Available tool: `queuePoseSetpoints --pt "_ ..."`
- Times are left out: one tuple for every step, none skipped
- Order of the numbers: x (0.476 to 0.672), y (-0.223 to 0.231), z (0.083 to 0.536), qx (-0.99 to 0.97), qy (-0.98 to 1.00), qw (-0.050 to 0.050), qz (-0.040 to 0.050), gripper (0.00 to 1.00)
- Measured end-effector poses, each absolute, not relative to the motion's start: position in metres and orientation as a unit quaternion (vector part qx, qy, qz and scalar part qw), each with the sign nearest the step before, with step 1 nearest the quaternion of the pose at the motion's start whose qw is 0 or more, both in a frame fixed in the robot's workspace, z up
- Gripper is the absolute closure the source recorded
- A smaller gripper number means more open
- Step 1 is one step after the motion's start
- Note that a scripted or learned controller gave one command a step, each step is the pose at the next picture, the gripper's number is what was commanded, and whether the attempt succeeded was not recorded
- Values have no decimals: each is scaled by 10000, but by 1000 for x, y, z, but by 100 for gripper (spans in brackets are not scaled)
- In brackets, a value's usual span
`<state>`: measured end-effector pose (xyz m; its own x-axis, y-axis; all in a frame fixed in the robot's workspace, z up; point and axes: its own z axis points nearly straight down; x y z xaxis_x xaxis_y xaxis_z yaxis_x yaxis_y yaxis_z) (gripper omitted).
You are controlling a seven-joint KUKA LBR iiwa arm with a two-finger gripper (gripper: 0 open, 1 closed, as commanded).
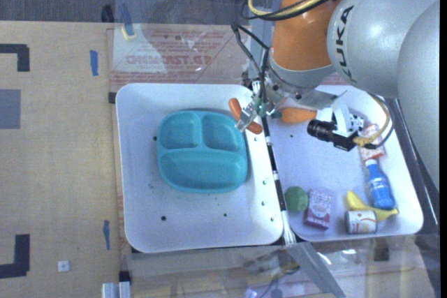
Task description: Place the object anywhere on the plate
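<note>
A teal divided plate (202,150) lies in the left bin (140,213). My gripper (250,114) hangs just off the plate's upper right corner, above the seam between the two bins. A small orange, carrot-like object (235,107) sits crosswise between the fingers, one end sticking out toward the plate and the other end toward the seam. The fingers look shut on it. The object is beside the plate's rim, not over its compartments.
The right bin (408,216) holds a green round item (296,198), a pink box (320,209), a yellow banana (358,201), a can (361,221), a blue bottle (378,186) and another orange piece (300,115). The arm's big body covers the right bin's far part.
</note>
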<state>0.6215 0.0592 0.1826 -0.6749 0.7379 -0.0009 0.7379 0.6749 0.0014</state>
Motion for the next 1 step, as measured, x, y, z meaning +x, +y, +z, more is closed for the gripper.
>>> queuePoseSetpoints --pt "622 59 183 4035 9150 7 6 0"
